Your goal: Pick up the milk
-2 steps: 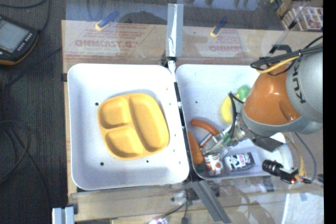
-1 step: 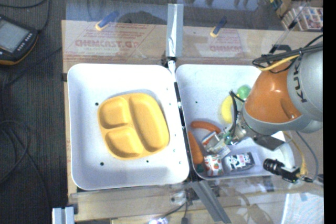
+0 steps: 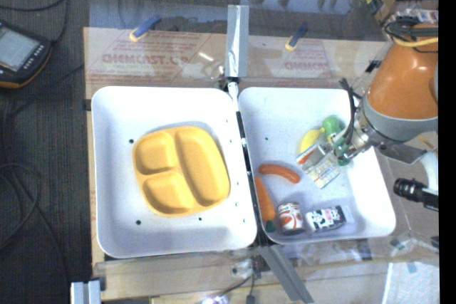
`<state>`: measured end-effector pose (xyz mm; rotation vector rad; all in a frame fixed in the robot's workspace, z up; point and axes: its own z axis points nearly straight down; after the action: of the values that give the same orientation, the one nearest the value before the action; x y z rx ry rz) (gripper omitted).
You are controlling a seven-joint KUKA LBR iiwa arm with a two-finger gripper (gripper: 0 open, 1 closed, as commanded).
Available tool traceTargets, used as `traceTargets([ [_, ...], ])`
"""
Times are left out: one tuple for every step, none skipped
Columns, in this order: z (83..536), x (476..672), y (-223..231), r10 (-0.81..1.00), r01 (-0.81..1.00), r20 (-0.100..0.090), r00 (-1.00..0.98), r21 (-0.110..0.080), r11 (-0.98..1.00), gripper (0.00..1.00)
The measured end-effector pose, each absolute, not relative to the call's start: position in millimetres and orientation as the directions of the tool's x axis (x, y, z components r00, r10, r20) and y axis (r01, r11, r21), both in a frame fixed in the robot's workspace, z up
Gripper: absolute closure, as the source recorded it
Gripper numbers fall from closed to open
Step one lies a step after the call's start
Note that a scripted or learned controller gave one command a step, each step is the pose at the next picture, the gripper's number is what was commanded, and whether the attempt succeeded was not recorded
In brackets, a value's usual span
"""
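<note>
**Gripper low over a pale carton in the right bin**

Nearest the camera, along the front wall of the right bin (image 3: 370, 228), 2 packaged things lie side by side: a red-and-white can (image 3: 288, 217) and a dark box with white lettering (image 3: 326, 217), both tipped on their sides as if dropped in loose. Just left of the can, a carrot (image 3: 265, 199) lies along the bin's left wall, and a sausage (image 3: 279, 171) lies crosswise a little beyond it.

In the left bin (image 3: 114, 153) sits 1 yellow divided tray (image 3: 182, 169).

Further back in the right bin, a small pale printed carton (image 3: 322, 169) lies flat and slightly skewed. I take it for the milk, though its print is too small to read. The gripper (image 3: 340, 150) is right at its far corner, low in the bin, with the orange-banded arm (image 3: 402, 85) reaching in from the right. That placement fits a grasp attempt on the carton, but whether the gripper is open, closed or holding anything cannot be told. The carton looks to be resting on the bin floor.

Just beyond the gripper are a yellow piece (image 3: 311, 139) and a green piece (image 3: 331, 126), close enough to get in the way.
</note>
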<state>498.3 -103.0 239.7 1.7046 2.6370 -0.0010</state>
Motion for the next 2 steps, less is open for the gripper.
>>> traceTargets([
  [103, 522.7, -105, 0.996, 0.996, -0.001, -0.086, 0.001, 0.086, 1.00],
  [244, 484.5, -66, 0.977, 0.977, -0.002, -0.212, -0.001, 0.212, 1.00],
])
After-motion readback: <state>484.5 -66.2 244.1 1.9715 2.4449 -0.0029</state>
